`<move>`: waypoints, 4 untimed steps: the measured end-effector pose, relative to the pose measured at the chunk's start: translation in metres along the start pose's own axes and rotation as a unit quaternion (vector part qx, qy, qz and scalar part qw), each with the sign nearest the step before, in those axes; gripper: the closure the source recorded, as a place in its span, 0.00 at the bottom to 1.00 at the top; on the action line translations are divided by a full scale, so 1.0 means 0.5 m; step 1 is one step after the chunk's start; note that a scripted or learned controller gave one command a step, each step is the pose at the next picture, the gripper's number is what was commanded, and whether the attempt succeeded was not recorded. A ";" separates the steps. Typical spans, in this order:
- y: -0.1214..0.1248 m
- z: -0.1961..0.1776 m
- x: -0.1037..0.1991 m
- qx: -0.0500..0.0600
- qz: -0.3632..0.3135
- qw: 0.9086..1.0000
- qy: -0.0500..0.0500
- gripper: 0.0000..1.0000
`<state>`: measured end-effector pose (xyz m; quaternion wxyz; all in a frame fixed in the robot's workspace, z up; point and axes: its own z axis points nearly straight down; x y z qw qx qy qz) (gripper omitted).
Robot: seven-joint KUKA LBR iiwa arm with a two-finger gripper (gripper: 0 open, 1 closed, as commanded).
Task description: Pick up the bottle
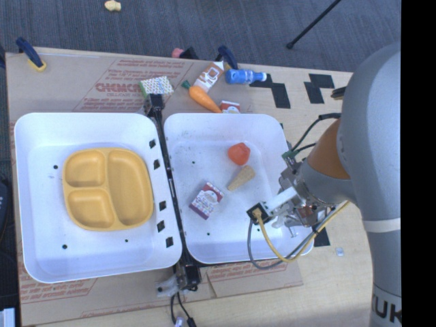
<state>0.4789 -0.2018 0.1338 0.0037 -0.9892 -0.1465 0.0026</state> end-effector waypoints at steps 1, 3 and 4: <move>-0.031 -0.143 0.003 -0.001 -0.008 1.000 0.001 1.00; -0.034 -0.253 0.003 -0.002 0.038 0.999 0.001 1.00; -0.026 0.025 0.000 0.000 0.029 1.000 0.000 1.00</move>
